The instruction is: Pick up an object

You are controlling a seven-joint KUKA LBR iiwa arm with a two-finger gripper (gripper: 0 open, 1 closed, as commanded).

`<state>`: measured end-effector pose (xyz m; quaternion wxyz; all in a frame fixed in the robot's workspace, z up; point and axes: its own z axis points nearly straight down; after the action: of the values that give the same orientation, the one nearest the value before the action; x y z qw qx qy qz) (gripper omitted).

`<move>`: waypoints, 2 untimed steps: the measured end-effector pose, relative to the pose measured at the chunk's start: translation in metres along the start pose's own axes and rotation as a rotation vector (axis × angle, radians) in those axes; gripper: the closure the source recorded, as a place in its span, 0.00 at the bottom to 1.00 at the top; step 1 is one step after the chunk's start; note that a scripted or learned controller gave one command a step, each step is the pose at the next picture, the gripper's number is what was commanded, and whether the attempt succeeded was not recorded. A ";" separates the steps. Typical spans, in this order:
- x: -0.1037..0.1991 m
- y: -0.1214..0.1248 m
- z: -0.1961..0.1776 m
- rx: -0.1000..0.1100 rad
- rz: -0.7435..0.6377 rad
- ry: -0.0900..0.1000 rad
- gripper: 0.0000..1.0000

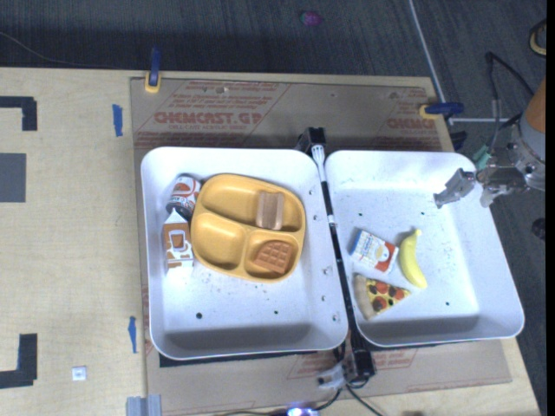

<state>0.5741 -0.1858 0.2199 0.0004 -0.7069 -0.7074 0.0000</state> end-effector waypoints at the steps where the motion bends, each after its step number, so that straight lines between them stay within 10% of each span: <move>1: -0.006 -0.015 0.124 -0.003 0.000 -0.002 0.00; 2: 0.022 -0.065 0.131 -0.015 0.001 -0.007 0.00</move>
<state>0.5089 -0.1642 0.0894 -0.0077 -0.7073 -0.7069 -0.0028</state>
